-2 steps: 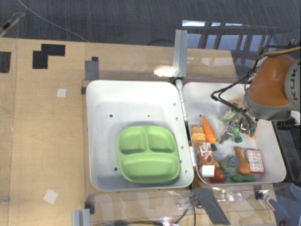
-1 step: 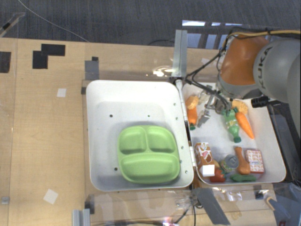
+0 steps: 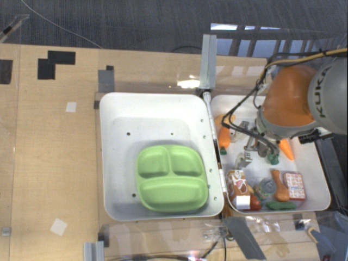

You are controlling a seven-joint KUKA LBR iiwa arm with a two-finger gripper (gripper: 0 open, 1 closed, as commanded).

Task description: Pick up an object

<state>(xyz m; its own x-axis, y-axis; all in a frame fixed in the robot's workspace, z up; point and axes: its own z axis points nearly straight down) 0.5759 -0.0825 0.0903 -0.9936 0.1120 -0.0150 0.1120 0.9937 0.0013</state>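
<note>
Toy food lies jumbled in the right bin, within the arm's reach; end effector hangs over it above a small packet, holding nothing visible, its opening unclear; green tray fills the left bin

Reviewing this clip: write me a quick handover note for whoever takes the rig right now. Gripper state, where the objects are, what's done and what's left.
Gripper: over the right bin, among the items; nothing visibly between its fingers, open or shut unclear.
Objects: green divided plate lies alone in the left bin. The right bin holds an orange carrot at its left wall, a snack packet, a red and white box and a green pod near the front.
Done: no pick visible.
Left: grasp one object and lift it.
</note>
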